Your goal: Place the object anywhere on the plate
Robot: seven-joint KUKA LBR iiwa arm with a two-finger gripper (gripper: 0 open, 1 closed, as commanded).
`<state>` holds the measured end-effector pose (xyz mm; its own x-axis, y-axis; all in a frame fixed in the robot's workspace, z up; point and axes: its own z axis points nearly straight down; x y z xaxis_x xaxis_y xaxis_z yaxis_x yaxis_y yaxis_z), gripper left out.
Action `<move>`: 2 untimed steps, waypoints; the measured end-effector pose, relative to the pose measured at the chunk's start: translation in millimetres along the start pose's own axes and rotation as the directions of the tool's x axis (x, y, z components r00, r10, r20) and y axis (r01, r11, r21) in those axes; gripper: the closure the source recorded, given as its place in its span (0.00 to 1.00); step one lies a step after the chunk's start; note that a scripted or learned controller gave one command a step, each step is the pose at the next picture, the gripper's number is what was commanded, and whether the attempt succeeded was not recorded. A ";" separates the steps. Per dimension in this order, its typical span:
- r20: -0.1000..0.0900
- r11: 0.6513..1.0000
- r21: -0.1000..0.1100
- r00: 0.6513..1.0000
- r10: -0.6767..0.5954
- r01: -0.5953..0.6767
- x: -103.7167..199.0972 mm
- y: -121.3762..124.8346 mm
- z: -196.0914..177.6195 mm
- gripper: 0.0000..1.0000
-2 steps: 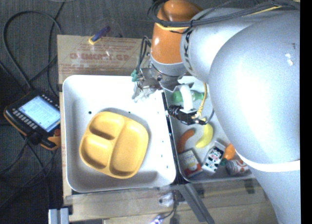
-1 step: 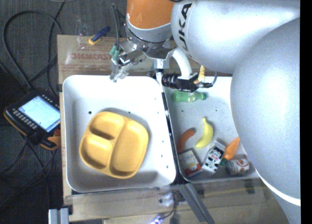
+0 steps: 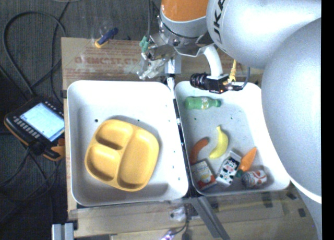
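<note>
- Plate: yellow, three-compartment, lying in the left bin; nothing lies on it.
- Gripper: above the plate, past the bin's far rim, over the wooden bench; finger state cannot be told.
- Right of the plate, in the right bin: green bottle, banana, carrot, small cartons.

Bright even overhead light, soft shadows in the bins, slightly soft focus.
</note>
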<state>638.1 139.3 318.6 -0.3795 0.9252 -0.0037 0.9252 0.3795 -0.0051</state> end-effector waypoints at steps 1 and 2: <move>-0.003 0.946 -0.001 0.946 -0.324 0.324 -30.9 -74.5 98.1 1.00; -0.004 0.932 -0.002 0.932 -0.362 0.362 100.1 -70.1 47.5 1.00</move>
<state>535.1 205.0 271.1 -0.6886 0.7251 0.0019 0.7251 0.6886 -0.0040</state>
